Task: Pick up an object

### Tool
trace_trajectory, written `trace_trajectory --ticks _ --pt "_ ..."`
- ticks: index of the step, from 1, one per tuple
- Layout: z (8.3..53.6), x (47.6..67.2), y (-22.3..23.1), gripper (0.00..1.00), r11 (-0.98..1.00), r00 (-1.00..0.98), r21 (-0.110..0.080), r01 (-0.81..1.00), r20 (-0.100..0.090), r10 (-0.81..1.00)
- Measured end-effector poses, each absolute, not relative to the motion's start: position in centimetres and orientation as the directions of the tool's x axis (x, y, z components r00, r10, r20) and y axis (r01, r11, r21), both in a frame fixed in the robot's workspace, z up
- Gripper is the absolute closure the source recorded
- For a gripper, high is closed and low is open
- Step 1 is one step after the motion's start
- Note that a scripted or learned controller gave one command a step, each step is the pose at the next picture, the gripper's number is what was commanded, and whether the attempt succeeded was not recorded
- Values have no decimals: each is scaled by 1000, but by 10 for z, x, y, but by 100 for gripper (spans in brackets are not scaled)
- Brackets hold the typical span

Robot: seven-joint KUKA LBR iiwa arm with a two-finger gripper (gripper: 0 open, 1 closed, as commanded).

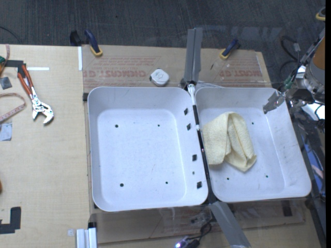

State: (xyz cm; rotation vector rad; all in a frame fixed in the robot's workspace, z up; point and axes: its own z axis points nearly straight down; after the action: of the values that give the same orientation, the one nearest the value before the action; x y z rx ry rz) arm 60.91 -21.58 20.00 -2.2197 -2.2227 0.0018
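Workshop/lab: bench w/ wrench (pixel 40 109), clamps (pixel 92 43), taped cardboard (pixel 134 72).

Two white bins (pixel 139 99) (pixel 289 154) counted on the bench (pixel 46 180). One folded cream cloth (pixel 230 141) noted. One pair of red-handled pliers (pixel 33 97), two clamps (pixel 93 43) (pixel 229 48), one small round white disc (pixel 160 77) recorded.

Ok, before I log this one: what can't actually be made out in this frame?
- Gripper in the camera view: small and dark at the right bin's far corner, so whether the jaws are open or shut is unreadable.
- Arm: cut off by the right edge.
- Folded cloth: its own folds hide whatever lies beneath.
- Round white object behind the left bin: too small to identify.
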Motion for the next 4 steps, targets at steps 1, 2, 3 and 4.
trace_trajectory --ticks 1,2,3,4 --pt "107 590 -134 0 -33 33 -2 999 0 999" --pt "188 580 -140 0 -39 39 -1 999 -1 999" --pt "94 572 -115 0 -16 16 3 1000 -1 1000" --pt "93 511 -118 0 -16 16 1 1000 -1 1000"
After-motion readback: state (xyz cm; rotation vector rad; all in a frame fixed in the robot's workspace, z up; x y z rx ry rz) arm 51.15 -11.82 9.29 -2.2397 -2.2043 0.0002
